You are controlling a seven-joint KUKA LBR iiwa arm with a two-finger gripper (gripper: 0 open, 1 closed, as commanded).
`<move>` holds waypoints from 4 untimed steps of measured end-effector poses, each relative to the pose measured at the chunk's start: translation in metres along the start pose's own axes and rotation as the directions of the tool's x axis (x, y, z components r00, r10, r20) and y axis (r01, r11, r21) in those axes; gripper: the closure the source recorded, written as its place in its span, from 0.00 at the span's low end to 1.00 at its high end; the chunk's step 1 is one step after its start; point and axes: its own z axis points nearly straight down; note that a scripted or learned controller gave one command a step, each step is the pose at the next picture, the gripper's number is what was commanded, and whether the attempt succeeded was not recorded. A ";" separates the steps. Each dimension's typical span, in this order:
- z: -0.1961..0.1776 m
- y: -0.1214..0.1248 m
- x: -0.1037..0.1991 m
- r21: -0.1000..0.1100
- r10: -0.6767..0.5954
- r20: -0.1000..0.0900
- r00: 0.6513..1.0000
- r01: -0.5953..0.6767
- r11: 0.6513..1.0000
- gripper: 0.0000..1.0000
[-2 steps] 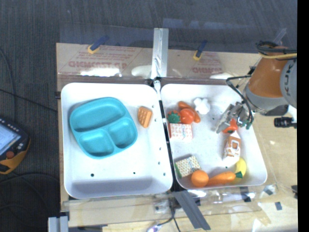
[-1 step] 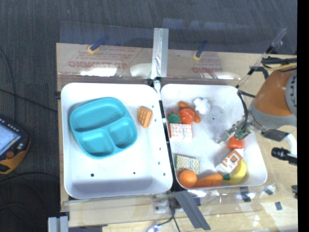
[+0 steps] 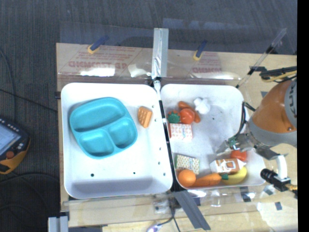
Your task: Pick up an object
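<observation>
A dark carpeted floor surrounds my tabletop, a pale wooden board carrying two shallow white bins. The left bin holds a blue divided tray and, just right of it, a small orange wedge. The right bin is crowded: at the near edge lie a carrot, an orange, a patterned packet, a banana and a small carton; farther back sit a red-and-white box, a tomato and a white puff.

My arm comes in from the right, and my claw hangs low over the right bin's near right part, just above the carton and a small red piece. I cannot tell how the claw is set; nothing is visibly held in it.

That carton looks like my nearest target. To grip it well, I judge I should centre over it, clear of the banana touching it, and descend straight.
</observation>
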 end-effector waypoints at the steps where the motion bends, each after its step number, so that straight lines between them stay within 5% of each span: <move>1: -0.129 0.030 0.046 0.022 0.073 -0.005 0.997 -0.073 0.997 1.00; 2: -0.061 -0.004 0.026 0.014 -0.501 -0.019 0.865 0.501 0.865 1.00; 3: 0.002 0.030 0.060 0.007 -0.493 -0.009 0.870 0.493 0.870 1.00; 4: -0.036 0.113 -0.030 0.006 -0.771 -0.017 0.636 0.771 0.636 1.00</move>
